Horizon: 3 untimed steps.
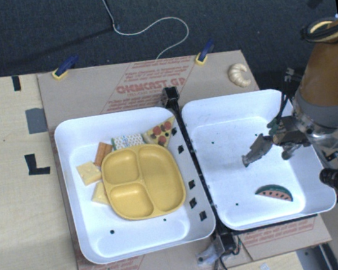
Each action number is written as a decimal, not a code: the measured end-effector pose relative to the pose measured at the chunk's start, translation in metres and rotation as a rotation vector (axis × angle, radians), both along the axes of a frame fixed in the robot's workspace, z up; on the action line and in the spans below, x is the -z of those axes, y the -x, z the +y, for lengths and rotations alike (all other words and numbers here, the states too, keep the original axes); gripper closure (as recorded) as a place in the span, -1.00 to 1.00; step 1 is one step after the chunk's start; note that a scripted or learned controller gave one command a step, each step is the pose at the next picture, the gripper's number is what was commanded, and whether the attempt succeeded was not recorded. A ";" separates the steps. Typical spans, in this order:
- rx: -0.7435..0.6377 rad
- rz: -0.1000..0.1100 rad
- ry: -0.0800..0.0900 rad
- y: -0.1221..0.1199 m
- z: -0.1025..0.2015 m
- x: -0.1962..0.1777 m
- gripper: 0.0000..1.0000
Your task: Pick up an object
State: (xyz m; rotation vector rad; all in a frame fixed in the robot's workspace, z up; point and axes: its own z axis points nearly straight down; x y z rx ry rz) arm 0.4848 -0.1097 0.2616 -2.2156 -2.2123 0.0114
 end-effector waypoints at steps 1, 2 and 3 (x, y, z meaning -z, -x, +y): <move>-0.003 -0.011 0.002 -0.002 0.000 -0.005 -1.00; -0.003 -0.004 0.001 0.004 0.009 0.054 -1.00; -0.001 -0.005 0.001 0.012 0.008 0.100 -1.00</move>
